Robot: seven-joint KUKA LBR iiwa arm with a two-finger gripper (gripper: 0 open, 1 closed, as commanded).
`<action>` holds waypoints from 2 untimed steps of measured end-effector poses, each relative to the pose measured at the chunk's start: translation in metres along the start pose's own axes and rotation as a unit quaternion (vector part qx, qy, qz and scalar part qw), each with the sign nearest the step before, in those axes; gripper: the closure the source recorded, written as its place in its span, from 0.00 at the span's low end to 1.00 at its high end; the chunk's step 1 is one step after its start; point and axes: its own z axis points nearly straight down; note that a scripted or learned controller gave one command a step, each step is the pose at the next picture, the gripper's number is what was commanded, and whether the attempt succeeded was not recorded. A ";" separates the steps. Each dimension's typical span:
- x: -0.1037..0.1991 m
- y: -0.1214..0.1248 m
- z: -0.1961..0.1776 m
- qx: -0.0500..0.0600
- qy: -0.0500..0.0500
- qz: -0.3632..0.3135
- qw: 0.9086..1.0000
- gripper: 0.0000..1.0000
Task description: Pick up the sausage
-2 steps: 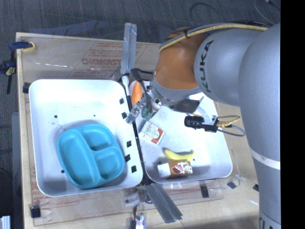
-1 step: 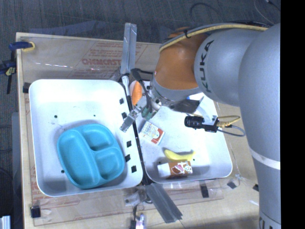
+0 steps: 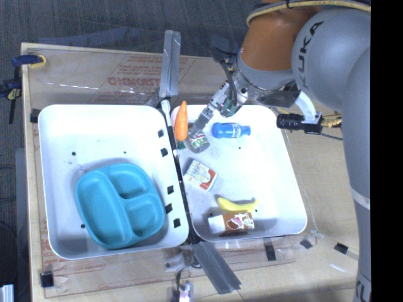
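Where the grey arm [image 3: 327, 74] reaches in from the right, its gripper [image 3: 196, 129] hangs low over the back left corner of the right bin [image 3: 286, 168]. I cannot tell how wide the gripper is open, and I cannot see anything held in it. Just under its tip lies a small round can [image 3: 199, 143], grey-green and shiny. Just beside it, by the bin's left wall, lies a carrot [image 3: 181, 119], long, orange and smooth. A blue bottle [image 3: 230, 131] lies on its side near the gripper, to the right.

Both bins are white, smooth and shallow with round corners. A flat red and white carton [image 3: 201, 174] lies in the middle of the right bin. Nearer the front lies a curved yellow banana [image 3: 236, 202]. Touching the banana's front side is a stubby red-brown thing with a pale end. It looks most like the sausage [image 3: 233, 222], but I cannot be sure. It lies by the front wall, well apart from the gripper.

The left bin [image 3: 94, 131] holds a blue plate [image 3: 119, 203] with three dips.
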 end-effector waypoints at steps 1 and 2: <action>0.047 -0.039 0.065 0.001 0.002 -0.027 1.000 0.00; -0.028 -0.063 0.140 -0.006 -0.015 -0.085 0.996 0.00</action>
